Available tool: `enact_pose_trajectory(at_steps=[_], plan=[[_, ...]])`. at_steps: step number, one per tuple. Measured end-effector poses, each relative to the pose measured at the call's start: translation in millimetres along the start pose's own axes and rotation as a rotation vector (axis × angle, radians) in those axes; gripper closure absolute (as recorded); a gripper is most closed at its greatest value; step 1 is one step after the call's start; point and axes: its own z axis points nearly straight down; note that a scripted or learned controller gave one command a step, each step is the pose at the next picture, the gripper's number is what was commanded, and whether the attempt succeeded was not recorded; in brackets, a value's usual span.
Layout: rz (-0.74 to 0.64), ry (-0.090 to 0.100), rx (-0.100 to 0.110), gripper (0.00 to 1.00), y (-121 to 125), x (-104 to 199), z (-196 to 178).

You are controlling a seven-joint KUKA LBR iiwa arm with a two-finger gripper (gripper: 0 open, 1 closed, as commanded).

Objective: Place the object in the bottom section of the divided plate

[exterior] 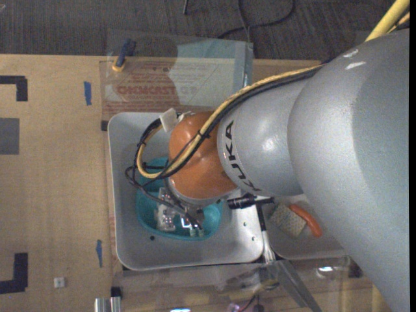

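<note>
Reaching in from the right, the grey arm (338, 142) occupied the nearest and largest part of the camera view. Its orange band (195, 161) sat above the middle of the left bin (123, 148). Yellow and black cables (149, 155) looped off the band toward the bin's left edge.

Below the band, the gripper (179, 216) pointed down over the teal plate (146, 213). The wrist hid the gripper's working end, so it could not be determined whether it was spread, pressed together or pinching anything. The plate lay on the floor of the left bin, near its lower edge in the view. Most of the plate was covered by the wrist, and its dividers could not be made out.

In the right bin (305, 246), near its left edge, lay a tan pad with an orange handle (296, 220), apart from the gripper and outside the plate. The arm covered most of this bin.

Both bins rested on the brown bench (52, 174), which carried strips of blue tape (87, 93) near its left portion. A clear plastic sheet (195, 70) lay beyond the left bin's far edge. Farthest away, a black cord (266, 5) curled on the dark floor (97, 12).
</note>
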Motion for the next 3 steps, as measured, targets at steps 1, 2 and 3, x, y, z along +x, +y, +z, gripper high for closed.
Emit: enact_pose_trajectory(at_steps=[1,2,3], plan=[[0.034,0.010,-0.001,1.00,-68,3,0],[0.002,-0.002,-0.002,1.00,2,8,0],[-0.643,0.003,-0.010,1.00,-41,2,0]])
